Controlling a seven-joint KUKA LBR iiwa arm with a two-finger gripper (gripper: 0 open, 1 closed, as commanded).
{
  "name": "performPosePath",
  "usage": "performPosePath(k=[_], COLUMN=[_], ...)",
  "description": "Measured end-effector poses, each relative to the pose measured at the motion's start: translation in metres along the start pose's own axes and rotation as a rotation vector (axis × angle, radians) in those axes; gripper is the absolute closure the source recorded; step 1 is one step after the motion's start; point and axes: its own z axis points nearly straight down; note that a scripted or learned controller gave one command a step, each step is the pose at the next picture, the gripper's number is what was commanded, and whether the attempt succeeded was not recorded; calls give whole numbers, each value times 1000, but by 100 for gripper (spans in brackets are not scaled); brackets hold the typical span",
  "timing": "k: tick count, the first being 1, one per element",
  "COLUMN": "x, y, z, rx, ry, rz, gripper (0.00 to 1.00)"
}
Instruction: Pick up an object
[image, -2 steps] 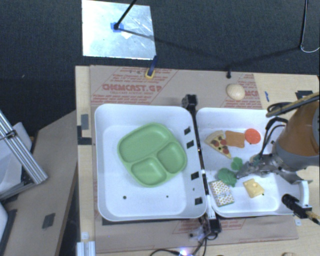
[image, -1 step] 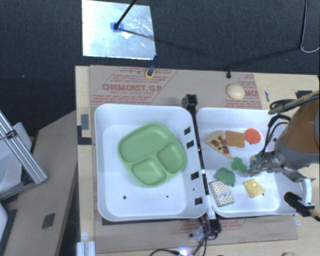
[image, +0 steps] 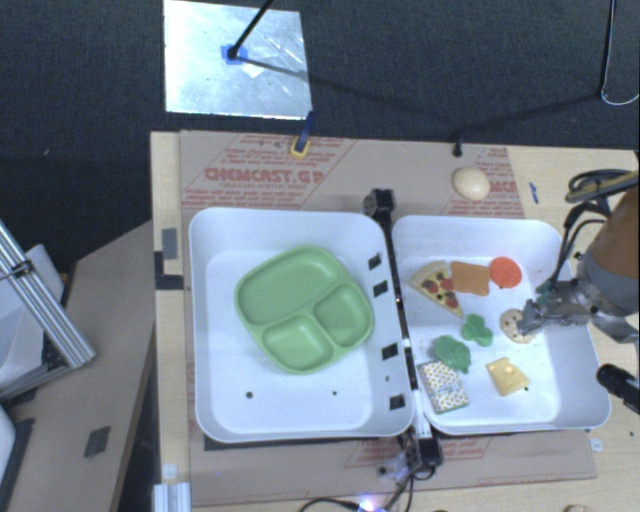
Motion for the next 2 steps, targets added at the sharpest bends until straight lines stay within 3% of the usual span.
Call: performPosePath(k=[1, 2], x=[-8, -8], y=[-6, -4], z=[-50, -71], rx=[1, 1], ry=[0, 1], rz=[1, 0], gripper=[100, 100])
